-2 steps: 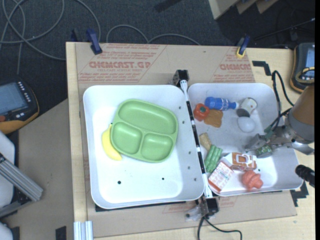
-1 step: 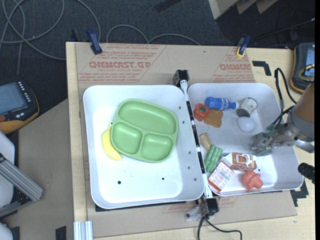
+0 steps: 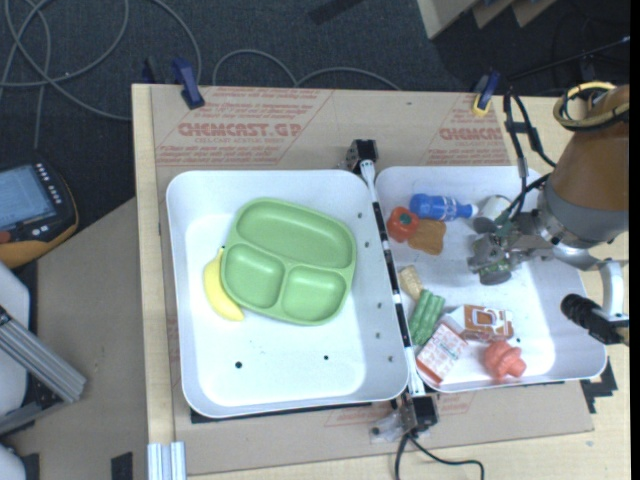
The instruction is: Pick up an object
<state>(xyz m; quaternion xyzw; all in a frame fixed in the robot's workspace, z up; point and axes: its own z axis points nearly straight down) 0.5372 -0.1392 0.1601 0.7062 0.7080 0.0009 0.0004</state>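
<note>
**Arm poised over the right bin, nothing yet in its grasp**

Camera view: the gripper [image 3: 492, 261] hangs low above a bare patch of the right bin [image 3: 560, 360]; whether it is open cannot be told. Candidates lie near: blue bottle [image 3: 440, 207], orange toy [image 3: 402, 223], green pod [image 3: 427, 315], red figure [image 3: 503, 358]. This looks like the approach step; next calls for settling squarely over one object before closing.
</note>
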